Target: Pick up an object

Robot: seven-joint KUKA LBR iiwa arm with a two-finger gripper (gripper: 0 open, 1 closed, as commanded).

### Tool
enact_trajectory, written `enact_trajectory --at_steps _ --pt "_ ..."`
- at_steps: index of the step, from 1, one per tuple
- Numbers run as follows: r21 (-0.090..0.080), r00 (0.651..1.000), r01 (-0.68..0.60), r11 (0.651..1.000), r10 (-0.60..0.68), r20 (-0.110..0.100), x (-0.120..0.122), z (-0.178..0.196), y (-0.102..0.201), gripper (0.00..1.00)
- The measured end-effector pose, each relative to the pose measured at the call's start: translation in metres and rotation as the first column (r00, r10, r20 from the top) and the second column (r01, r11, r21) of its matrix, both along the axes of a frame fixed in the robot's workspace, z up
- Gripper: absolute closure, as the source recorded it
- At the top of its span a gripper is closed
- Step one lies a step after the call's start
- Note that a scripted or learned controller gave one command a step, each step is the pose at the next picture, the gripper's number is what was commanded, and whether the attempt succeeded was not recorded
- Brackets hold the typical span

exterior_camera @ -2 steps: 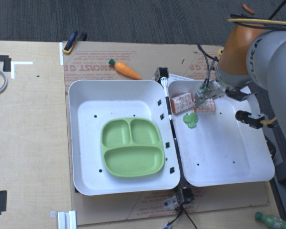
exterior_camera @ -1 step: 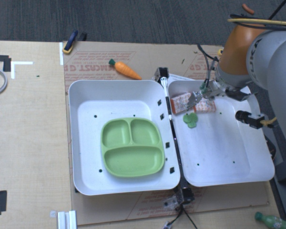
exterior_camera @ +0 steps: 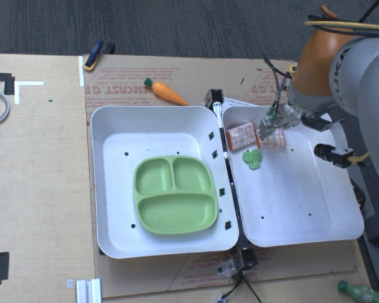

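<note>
Green plate (exterior_camera: 175, 194) sits nearest, in left bin (exterior_camera: 107, 169). Right of plate, right bin (exterior_camera: 303, 194) carries red packet (exterior_camera: 242, 136) and green toy (exterior_camera: 252, 159). Gripper (exterior_camera: 273, 126) low beside packet; jaws' state: cannot tell. Nothing lifted yet.

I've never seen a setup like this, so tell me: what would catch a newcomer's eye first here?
Probably the big grey arm with its orange band, reaching in from the right so that its gripper hangs over the right bin, close to a small reddish packet and a little green piece. Next, the pale green divided plate in the left bin, and a toy carrot on the cardboard behind the bins.
</note>
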State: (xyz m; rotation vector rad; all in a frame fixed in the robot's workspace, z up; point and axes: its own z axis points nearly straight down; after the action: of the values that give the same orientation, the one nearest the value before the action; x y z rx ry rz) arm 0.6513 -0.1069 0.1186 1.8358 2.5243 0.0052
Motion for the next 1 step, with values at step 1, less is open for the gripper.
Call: enact_trajectory --at_steps 1 --pt "0.0 1.0 0.0 1.0 0.0 -0.001 -0.0002 -0.0005 0.0 0.0"
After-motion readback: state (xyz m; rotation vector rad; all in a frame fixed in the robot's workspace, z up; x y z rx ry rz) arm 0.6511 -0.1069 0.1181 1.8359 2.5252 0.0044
